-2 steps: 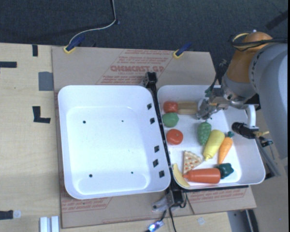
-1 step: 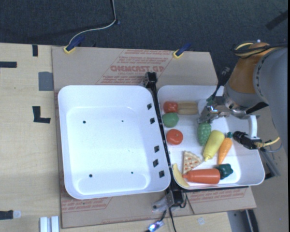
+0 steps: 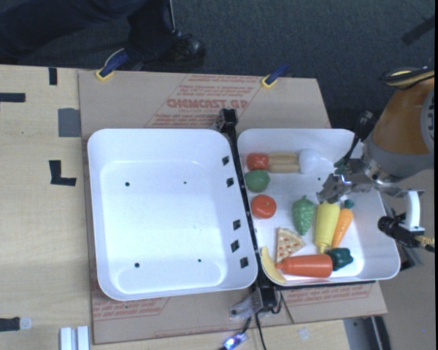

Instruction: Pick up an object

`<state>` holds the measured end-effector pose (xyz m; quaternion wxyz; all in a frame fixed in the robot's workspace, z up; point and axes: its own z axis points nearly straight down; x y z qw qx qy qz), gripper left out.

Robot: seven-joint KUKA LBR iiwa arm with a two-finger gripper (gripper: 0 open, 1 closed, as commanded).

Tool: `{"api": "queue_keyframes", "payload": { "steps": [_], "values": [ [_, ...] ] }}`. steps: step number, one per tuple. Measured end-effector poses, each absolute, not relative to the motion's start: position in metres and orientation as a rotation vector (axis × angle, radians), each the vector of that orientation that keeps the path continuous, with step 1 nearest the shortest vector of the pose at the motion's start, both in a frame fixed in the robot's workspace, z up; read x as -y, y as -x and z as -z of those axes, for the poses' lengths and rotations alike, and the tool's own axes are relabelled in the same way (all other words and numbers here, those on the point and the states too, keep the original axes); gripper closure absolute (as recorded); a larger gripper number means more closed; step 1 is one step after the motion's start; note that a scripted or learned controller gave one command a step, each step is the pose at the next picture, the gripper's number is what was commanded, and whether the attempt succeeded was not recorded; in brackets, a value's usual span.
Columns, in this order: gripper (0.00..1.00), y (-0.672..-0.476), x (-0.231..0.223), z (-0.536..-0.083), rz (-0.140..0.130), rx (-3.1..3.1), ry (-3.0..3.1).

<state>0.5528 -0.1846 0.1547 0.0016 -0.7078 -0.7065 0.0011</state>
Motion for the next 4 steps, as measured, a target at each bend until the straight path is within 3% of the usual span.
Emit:
{"api": "queue_keyframes", "payload": {
  "steps": [1, 2, 3, 4],
  "values": [
    [1.00, -0.611, 0.125, -0.080, -0.004, 2.227, 2.213],
    [1.00, -0.660, 0.101, -0.081, -0.061, 2.198, 2.197],
    [0.00, -0.659, 0.103, -0.081, -0.058, 2.196, 2.203],
    [0.00, -0.666, 0.088, -0.091, -0.009, 2.216, 2.223]
  ]
}}
